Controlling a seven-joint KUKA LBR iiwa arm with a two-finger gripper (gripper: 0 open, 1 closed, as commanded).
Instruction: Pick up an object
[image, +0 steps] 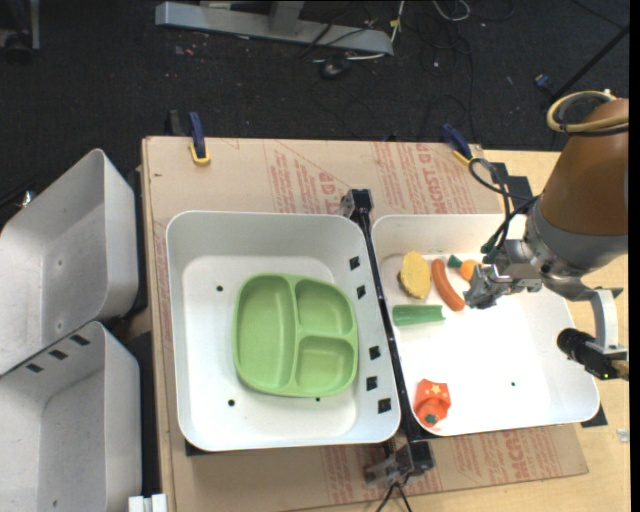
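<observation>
Gripper (487, 290), finger state unclear, hovers beside a red plastic sausage (449, 284); a centred, straight descent would likely serve best.

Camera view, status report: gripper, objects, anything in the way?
Gripper low in right bin, beside the sausage. Nothing visibly held. Toy foods clustered at the bin's left side. Green tray in left bin.

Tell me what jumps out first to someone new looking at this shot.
The light green divided plate lying alone in the left bin draws the eye first. In the right bin, toy foods cluster near the divider: a yellow piece, a hot dog, a green stick, with an orange-red piece near the front edge. The gripper hovers beside the hot dog.
</observation>
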